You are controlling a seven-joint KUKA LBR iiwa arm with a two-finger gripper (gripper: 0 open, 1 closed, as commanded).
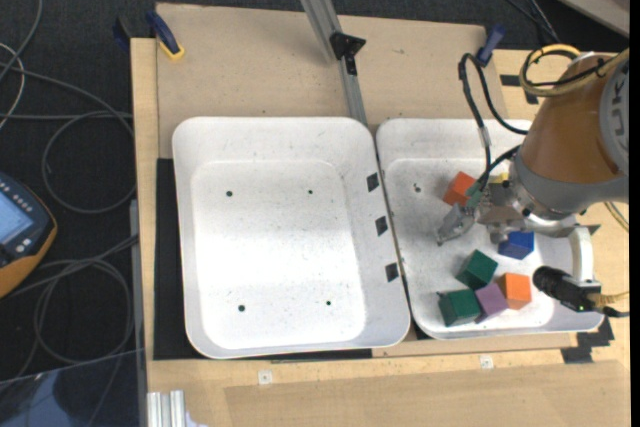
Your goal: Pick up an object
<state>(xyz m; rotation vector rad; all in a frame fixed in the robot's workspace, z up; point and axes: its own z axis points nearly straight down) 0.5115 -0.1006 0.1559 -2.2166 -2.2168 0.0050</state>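
The gripper (455,223) sits low in the right bin (420,310), its grey fingers (446,230) angled down-left toward the floor; whether they are spread or pressed together cannot be determined, and nothing is visible between them. An orange block (460,186) lies just above the gripper, a blue block (516,244) is partly hidden by the wrist, and two green blocks (479,268) (459,306), a purple block (491,299) and another orange block (517,288) cluster near the front wall. The left bin (200,165) stands beside it.
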